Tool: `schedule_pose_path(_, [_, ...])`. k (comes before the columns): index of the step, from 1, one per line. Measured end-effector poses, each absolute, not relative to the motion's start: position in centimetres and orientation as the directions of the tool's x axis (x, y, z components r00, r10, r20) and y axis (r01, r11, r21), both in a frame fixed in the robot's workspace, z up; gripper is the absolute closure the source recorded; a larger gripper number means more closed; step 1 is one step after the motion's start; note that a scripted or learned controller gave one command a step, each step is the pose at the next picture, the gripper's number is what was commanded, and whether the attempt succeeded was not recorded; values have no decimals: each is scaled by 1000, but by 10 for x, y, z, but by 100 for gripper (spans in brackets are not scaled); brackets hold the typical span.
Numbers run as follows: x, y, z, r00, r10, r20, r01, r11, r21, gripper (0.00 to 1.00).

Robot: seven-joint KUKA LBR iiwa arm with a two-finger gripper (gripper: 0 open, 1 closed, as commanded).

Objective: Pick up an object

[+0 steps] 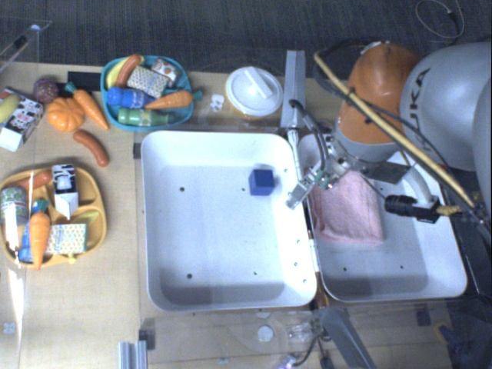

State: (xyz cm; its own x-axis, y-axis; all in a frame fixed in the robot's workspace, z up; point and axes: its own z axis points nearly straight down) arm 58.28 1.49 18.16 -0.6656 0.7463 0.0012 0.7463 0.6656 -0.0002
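On the pale wooden bench (115, 298), seen from above at a slant, two shallow white plastic bins sit side by side. Toward the upper right of the left-hand bin (223, 229), at about two o'clock from its centre, lies a small blue cube (262, 181), alone on the white floor. In the right-hand bin (400, 275) a folded pink cloth (347, 210) lies toward the upper left, at about ten o'clock from that bin's centre.

A grey arm with an orange band (380, 91) reaches in from three o'clock. Its small metal two-finger gripper (301, 192) hangs over the wall shared by the bins, with the cube just beside it at about nine o'clock and the cloth just beside it at about four o'clock. Nothing shows between the jaws; whether they stand wide or narrow cannot be told from this angle.

Nothing looks picked yet, so the step in hand seems to be the approach. The cube is probably the easiest target (small, square-sided, lying free). The next move would call for shifting toward nine o'clock over the cube, descending clear of the bin wall, and closing squarely on two opposite faces.

Elsewhere on the bench, at ten o'clock, toy vegetables fill a blue bowl (184, 114), and a yellow tray (96, 221) holds more at nine o'clock.
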Motion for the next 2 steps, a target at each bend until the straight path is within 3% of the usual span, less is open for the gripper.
schedule_pose_path(1, [639, -15, 182, -793, 609, -2, 609, 793, 2, 0])
schedule_pose_path(2, [616, -109, 224, -669, 744, -3, 744, 669, 2, 0])
